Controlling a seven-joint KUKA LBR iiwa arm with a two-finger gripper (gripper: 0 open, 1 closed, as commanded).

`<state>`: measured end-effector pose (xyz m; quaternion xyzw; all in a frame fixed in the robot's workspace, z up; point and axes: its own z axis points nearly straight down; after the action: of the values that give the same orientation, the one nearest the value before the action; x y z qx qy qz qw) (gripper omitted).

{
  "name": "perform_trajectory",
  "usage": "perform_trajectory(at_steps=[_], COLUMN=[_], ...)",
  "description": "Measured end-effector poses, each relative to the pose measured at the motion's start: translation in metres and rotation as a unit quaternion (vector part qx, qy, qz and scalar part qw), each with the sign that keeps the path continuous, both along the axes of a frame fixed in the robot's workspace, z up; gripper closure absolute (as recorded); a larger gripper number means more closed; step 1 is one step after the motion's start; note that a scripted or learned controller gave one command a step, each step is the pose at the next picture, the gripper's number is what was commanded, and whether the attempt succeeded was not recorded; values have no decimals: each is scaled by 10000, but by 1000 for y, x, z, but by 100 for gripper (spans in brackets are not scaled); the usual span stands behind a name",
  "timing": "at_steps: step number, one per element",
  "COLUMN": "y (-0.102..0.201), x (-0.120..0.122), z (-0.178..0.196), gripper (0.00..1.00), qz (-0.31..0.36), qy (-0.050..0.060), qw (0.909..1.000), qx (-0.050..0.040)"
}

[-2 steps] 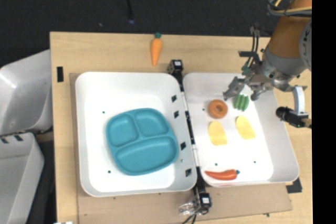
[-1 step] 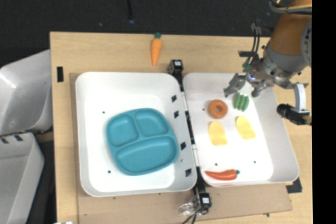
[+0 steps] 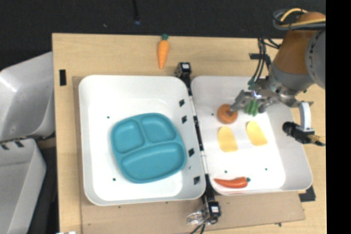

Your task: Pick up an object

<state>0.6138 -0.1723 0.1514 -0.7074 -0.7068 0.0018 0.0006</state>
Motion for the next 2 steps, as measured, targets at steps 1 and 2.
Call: perform_trajectory(at_steps=[1, 2], y=[-2, -3], x=[2, 4], z=[-48, -33], gripper=[0, 100], qz=[-8, -10], qy=[-50, -92], qw=[10000, 10000], qx=[-4, -12])
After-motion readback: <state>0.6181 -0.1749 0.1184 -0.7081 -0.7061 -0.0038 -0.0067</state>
